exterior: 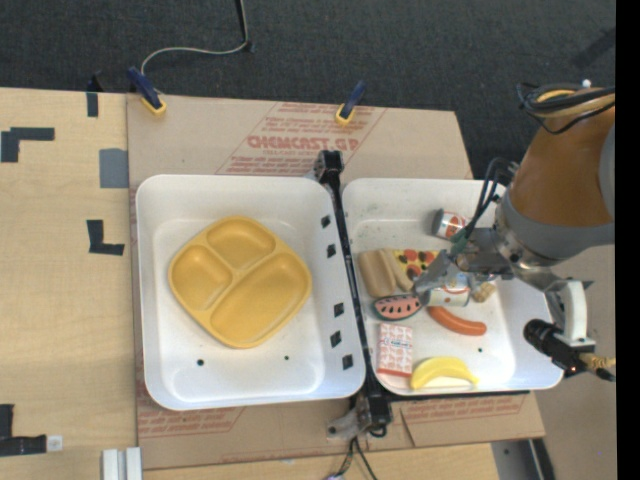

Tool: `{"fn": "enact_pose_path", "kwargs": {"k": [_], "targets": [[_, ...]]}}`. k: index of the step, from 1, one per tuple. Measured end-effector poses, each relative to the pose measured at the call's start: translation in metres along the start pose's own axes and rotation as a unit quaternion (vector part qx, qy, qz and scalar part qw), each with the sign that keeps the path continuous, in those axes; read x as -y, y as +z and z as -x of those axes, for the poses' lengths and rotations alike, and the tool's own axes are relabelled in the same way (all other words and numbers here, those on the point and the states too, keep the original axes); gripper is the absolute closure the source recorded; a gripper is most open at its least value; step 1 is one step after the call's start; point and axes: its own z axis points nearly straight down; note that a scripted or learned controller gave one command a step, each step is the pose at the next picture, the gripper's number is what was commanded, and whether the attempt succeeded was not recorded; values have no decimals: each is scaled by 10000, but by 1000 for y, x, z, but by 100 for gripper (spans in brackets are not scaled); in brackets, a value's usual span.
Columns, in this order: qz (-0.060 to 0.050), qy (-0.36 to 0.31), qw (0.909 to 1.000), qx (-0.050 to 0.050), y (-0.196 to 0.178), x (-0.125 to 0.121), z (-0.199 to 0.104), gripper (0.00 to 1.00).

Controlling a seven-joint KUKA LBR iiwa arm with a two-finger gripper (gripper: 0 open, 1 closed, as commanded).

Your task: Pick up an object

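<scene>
Looking down on the surface (60, 268), we see two white bins side by side. The left bin (160, 368) holds a yellow divided plate (240, 280) near its centre. The right bin (520, 363) carries the pickable clutter: a tan hot dog bun (378, 271) at 9 o'clock of the bin, a watermelon slice (399, 307) just below it, a red sausage (457, 320) near the middle, a small red-and-white carton (396, 349) at 7 o'clock, and a banana (443, 373) at 6 o'clock, just beside the carton. A small can (449, 224) lies at 12 o'clock, and a pizza-like piece with red dots (414, 260) sits just right of the bun.

We see the grey arm (560, 183) with its orange band entering from 3 o'clock, and its jaws (452, 276) sit low over the middle of the right bin, just above the sausage and beside the watermelon slice. We cannot tell whether the jaws are parted or closed, as the wrist hides them from us.
</scene>
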Motion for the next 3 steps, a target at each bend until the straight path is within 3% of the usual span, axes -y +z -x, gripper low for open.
{"fn": "enact_pose_path", "kwargs": {"k": [1, 2, 3], "targets": [[3, -3, 10000, -2, -1, 0, 10, 100], [3, 10, 10000, 7, 7, -26, 57, 100], [4, 3, 10000, -1, -4, 0, 63, 100]]}}
